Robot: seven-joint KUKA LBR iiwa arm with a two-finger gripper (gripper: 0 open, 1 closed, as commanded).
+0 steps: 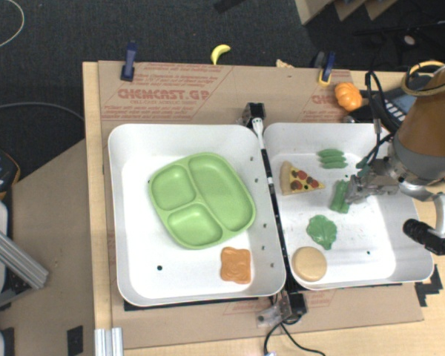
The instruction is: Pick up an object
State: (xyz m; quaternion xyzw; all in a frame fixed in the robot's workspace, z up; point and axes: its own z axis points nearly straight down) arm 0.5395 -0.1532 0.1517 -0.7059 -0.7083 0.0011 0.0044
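Note:
My gripper (354, 186) is low in the right bin (378, 265), reaching in from the right. Its tip sits against a small dark green piece (339, 197); whether that piece is held is unclear. A toy pizza slice (300, 178) lies just left of it. A light green leafy piece (330, 157) rests behind, a darker green leafy piece (322, 231) in front, and a tan round bun (309, 264) near the front rim. In the left bin (130, 221) sit a green divided plate (200, 199) and an orange toast-like piece (236, 265).
The two bins meet at a ridge (271, 199) with black clips. On the cardboard behind them lie an orange toy (347, 95) and a yellow banana (219, 52). Cables (378, 99) run at the back right beside the arm.

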